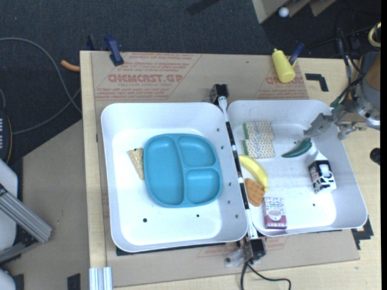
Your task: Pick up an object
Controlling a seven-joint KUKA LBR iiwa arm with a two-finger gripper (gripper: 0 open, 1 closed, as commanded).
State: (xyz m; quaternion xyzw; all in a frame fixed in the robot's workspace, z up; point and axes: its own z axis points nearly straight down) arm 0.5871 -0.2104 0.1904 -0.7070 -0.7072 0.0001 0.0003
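Two glossy white bins sit on the cardboard-topped bench (181, 71). The left bin (121, 222) holds a smooth blue divided plate (181, 169); the right bin (344, 204) holds a curved yellow banana (254, 169), a patterned packet (260, 139) and a green pepper (297, 148) beneath the gripper (329, 125), whose state I cannot tell.

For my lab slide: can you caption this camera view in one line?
Grey arm's end effector poised over right white bin holding yellow banana, green pepper; blue divided plastic tray in left bin.
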